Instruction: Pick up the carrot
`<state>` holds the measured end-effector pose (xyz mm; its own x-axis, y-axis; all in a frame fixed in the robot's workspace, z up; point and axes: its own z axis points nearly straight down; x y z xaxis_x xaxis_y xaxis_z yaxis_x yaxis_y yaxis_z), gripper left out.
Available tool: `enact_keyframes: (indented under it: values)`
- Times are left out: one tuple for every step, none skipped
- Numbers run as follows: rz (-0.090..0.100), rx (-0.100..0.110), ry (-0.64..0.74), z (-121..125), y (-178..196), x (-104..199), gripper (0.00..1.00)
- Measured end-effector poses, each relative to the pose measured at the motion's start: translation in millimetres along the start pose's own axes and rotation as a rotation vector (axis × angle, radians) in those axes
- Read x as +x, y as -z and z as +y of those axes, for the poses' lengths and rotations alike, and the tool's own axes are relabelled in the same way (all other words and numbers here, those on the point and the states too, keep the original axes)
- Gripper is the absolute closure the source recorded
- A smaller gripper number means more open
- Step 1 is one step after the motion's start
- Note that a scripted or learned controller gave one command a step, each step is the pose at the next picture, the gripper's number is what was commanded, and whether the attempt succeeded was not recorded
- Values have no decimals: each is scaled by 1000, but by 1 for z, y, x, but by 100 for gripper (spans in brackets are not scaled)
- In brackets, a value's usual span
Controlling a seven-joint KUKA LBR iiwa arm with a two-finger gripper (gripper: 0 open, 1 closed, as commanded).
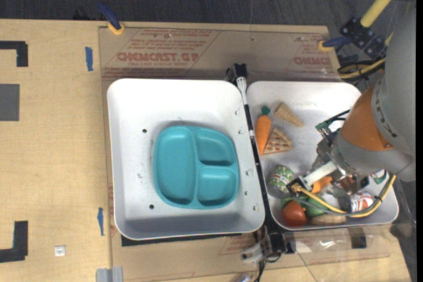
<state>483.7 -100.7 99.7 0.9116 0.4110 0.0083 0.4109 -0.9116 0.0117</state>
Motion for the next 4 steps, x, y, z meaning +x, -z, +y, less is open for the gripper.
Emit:
enact_keyframes:
  values:
    - [-1,1,0,0,0,0,0]
    - [0,24,154,31,-11,-17,0]
    - [-1,2,25,-6,-11,1,0]
    - [1,10,-39,27,-11,-13,0]
